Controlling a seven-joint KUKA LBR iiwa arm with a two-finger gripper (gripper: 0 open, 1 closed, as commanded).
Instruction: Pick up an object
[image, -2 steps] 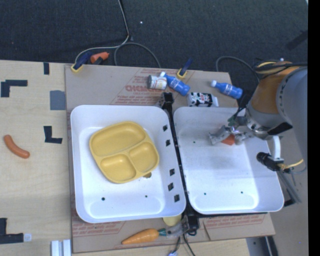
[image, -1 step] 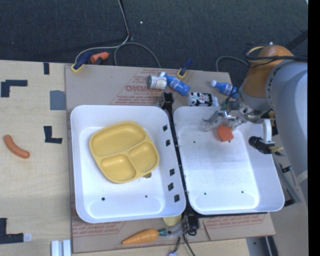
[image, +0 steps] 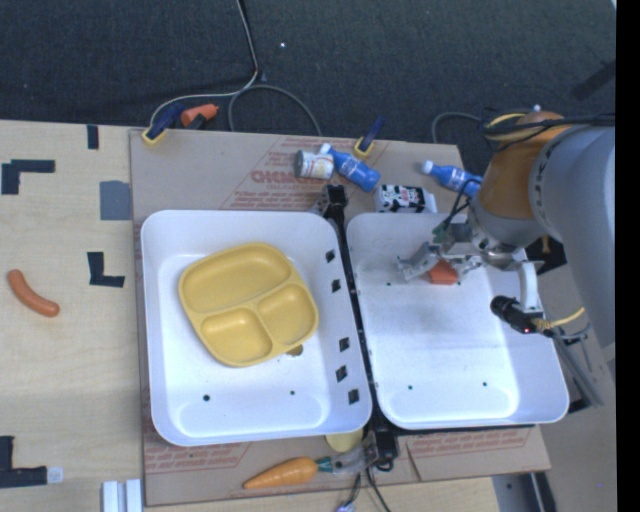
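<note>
Toward the far side of the right bin (image: 455, 400), the gripper (image: 428, 264) is lowered beside a small red object (image: 443, 273), seemingly lined up for a grasp. Whether the gripper is spread or pressed together cannot be told. A yellow tray (image: 248, 302) is kept in the left bin (image: 180, 400).

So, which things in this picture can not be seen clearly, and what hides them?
- Small red-orange object in the right bin: the gripper covers part of it; too small to identify or to judge any grip.
- Dark item in the left bin: mostly hidden under the yellow divided plate.
- Yellow thing below the bins: hidden by the left bin's rim.
- Label on the black-and-white packet: too small to read.
</note>
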